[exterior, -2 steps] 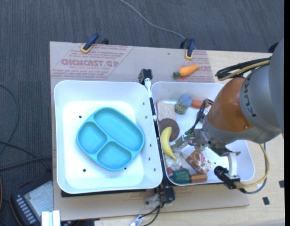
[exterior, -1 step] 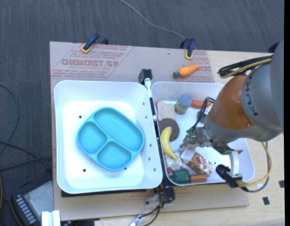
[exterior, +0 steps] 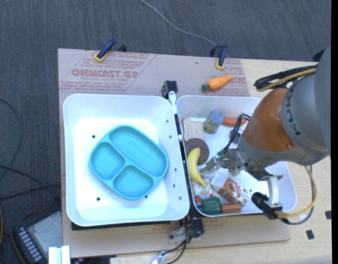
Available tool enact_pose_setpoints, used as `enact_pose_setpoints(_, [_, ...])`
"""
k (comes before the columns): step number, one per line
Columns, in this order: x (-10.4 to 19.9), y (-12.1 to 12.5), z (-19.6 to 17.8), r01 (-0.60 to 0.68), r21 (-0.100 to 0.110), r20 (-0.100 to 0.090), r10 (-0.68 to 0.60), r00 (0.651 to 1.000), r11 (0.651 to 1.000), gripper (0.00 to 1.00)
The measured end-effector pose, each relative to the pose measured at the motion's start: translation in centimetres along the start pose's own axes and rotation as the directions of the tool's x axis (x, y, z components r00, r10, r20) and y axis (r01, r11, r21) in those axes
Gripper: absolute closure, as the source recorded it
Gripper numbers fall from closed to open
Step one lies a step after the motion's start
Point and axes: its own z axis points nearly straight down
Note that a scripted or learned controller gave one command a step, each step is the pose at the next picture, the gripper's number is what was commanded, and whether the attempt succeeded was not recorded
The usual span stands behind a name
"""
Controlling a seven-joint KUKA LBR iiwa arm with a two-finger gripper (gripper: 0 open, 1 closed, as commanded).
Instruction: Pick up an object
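- Blue divided plate (exterior: pixel 129 161) lies mid-floor in the left bin (exterior: pixel 70 147)
- Gripper (exterior: pixel 215 165) hangs low in the right bin (exterior: pixel 287 194), beside a banana (exterior: pixel 194 166) near its left wall
- Toy carrot (exterior: pixel 218 83) rests on the bench beyond the right bin's far edge

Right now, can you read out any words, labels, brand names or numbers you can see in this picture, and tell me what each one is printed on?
"CHEMCAST GP" in red, with smaller lines beneath too blurred to read, on the brown protective sheet covering the bench behind the bins.
"KU", the start of a cut-off brand name, on the grey arm.
The small packet in the right bin carries print too small to read.
The tin can label is also unreadable.
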Motion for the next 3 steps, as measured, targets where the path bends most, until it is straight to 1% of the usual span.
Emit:
enact_pose_setpoints(1, [-0.1,-1.3,1.0,0.002,-0.002,0.0,-0.002,1.0,1.0,0.0])
enact_pose_setpoints(2, [-0.2,-1.2,0.0,0.001,-0.003,0.001,-0.001,1.0,1.0,1.0])
enact_pose_setpoints(3, [-0.2,-1.2,0.0,0.001,-0.002,0.001,-0.001,1.0,1.0,0.0])
